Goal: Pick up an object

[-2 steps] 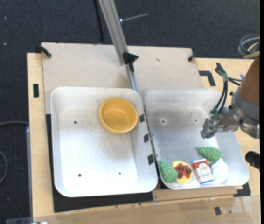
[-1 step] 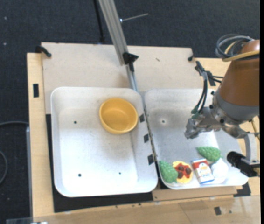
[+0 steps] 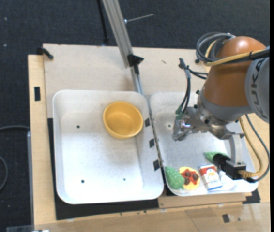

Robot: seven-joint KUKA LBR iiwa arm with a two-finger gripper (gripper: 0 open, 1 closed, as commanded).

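So the grey arm with the orange band [image 3: 234,71] comes in from the right and hangs over the right-hand shallow white bin [image 3: 168,105]. Its metal hand [image 3: 180,129] sits low over the upper-left part of that bin, over bare floor, with nothing visibly caught in it. Honestly can't tell from this angle how the hand is set, it's too small and jumbled with cables.

The stuff to grab is all bunched along the near edge of the right bin: a bumpy green plastic piece [image 3: 175,177] at the left, right beside it a round yellow item with red and dark bits on top [image 3: 190,176], then a small red, white and blue box [image 3: 211,177]. A little green object [image 3: 214,156] lies just above the box, partly tucked under the arm's black fittings. All of these are well apart from the hand.

Over in the left-hand shallow white bin [image 3: 69,178] there's a round yellow plastic bowl [image 3: 122,119], upright, near the top right. Both bins rest on the pale wooden tabletop [image 3: 79,66].
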